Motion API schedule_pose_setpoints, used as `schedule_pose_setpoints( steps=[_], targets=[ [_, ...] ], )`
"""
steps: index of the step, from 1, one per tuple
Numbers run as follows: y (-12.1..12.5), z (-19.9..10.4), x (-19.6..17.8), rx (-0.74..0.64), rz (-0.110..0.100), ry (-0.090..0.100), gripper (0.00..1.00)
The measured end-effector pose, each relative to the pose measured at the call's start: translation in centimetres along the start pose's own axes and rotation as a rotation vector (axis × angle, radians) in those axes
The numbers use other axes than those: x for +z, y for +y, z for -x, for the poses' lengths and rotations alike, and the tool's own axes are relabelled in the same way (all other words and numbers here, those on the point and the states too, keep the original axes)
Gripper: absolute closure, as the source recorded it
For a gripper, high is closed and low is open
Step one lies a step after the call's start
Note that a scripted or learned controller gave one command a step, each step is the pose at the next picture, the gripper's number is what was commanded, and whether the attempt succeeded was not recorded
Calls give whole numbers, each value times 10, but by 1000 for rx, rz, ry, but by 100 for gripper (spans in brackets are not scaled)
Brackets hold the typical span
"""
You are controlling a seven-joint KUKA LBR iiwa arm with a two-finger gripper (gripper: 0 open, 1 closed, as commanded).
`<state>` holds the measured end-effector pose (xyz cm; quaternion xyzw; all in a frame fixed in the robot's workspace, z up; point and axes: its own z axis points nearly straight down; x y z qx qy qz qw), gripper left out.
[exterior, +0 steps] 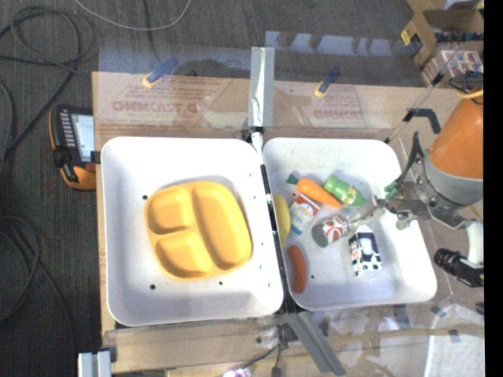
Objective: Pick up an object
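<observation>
The right bin point(409, 285) holds several small objects. An orange carrot point(318, 192) lies beside a green bottle point(340, 188) at the back. A white and orange packet point(302, 210) and a yellow banana point(282, 214) lie by the left wall. A red and white can point(330, 230) sits in the middle, with a black and white carton point(364, 254) to its right. A brown sausage point(297, 267) lies at the front left. My gripper point(376, 209) reaches in from the right, low over the bin, just right of the can and above the carton.
The left bin point(126, 289) holds a yellow divided plate point(198, 228). The arm's orange band point(464, 141) and grey wrist stand over the right bin's right wall. A metal divider point(259, 93) runs behind the bins. An orange handset point(72, 144) lies at far left.
</observation>
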<state>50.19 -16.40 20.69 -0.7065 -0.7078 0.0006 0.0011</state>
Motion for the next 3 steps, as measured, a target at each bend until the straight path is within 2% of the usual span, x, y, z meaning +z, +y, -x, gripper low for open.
schedule_pose_setpoints(
  steps=[1, 2, 3],
  targets=[
    [12, 4, 102, -163, 6, -2, 0],
    [13, 3, 93, -163, 6, -1, 100],
    [54, -45, 23, 51, 0, -2, 100]
  ],
)
